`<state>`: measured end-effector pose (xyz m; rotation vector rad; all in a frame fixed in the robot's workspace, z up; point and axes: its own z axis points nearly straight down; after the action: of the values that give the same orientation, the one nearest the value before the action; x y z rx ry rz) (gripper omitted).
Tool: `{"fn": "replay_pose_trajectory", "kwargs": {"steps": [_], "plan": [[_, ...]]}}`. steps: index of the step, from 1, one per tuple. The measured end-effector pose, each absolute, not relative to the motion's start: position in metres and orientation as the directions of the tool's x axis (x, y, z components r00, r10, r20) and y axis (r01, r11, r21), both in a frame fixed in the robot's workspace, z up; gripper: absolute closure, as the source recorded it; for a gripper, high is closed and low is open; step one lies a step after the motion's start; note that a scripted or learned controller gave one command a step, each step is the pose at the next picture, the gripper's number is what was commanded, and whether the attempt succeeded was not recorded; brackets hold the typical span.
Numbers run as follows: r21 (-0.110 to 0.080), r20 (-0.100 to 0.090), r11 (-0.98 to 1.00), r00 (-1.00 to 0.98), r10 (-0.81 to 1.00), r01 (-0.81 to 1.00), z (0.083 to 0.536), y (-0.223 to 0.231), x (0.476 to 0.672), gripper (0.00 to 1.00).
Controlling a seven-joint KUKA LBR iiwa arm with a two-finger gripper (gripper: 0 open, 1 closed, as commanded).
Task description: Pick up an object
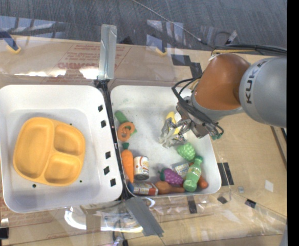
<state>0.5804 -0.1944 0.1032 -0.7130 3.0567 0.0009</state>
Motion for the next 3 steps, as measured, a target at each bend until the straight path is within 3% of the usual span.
{"fn": "replay_pose_trajectory", "kwargs": {"steps": [1, 2, 3], "plan": [[0.0, -0.001, 0.96, -0.96, -0.278, -0.278, 0.158, -0.15, 0.547, 1.0], [-0.004, -0.01, 0.959, -0.959, -0.284, -0.284, 0.241, -0.109, 0.598, 1.0], [-0.002, -0.005, 0.931, -0.931, -0.365, -0.365, 0.263, -0.099, 0.658, 1.0]]}}
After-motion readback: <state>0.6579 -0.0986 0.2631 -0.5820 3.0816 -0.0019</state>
